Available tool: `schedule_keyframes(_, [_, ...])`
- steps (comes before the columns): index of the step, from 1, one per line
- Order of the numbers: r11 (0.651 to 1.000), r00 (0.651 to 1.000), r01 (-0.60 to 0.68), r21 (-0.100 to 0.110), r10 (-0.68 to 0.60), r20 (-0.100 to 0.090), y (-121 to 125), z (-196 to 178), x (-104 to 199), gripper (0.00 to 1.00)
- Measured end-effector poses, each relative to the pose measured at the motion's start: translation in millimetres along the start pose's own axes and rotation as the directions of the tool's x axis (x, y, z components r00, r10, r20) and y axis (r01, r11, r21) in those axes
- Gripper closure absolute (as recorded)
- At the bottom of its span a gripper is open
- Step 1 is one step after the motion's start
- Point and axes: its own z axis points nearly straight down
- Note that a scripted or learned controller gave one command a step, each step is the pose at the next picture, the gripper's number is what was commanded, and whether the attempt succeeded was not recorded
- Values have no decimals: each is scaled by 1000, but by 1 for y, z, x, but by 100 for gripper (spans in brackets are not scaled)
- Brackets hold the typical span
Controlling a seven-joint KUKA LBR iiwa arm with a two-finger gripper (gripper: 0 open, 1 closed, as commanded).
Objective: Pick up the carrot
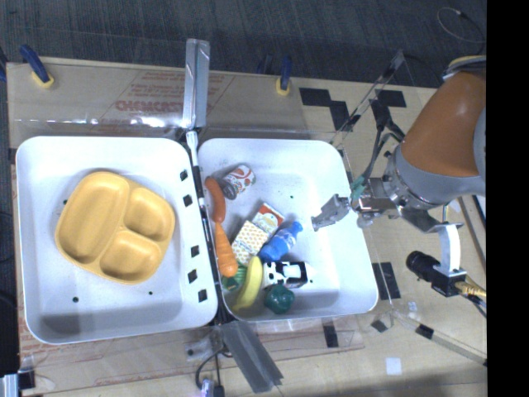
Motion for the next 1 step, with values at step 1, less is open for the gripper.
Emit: schedule_keyframes(1, [1000,1000,-17,0,17,0,-11,172,57,0])
